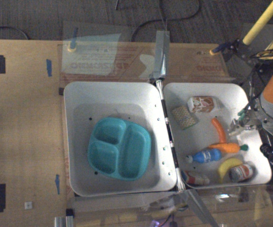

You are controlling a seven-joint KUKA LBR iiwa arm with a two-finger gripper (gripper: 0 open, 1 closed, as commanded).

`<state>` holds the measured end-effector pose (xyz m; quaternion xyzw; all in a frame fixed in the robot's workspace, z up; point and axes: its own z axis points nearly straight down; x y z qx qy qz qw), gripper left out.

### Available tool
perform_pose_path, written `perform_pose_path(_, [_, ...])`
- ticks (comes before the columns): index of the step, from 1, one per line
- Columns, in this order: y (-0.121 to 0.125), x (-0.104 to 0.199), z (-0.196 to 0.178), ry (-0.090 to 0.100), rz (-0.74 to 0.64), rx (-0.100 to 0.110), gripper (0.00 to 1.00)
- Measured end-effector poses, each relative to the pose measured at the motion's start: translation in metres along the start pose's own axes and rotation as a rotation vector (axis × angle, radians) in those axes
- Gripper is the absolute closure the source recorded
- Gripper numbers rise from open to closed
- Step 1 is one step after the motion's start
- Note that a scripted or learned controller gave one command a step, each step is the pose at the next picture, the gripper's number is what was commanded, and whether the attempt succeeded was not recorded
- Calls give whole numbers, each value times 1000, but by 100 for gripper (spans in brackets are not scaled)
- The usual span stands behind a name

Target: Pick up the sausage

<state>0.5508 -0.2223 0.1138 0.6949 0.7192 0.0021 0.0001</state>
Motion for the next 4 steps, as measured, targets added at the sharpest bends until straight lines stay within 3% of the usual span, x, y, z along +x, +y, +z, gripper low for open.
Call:
perform_pose_path(1, [0,1,0,3,-1,2,0])
perform_pose_path(2, [49,3,25,5,-151,-4,0])
perform_pose_path(3, [50,-1,14,-6,-151,-10,100])
perform_pose_path(4, [82,52,-120,-5,-521,-1,100])
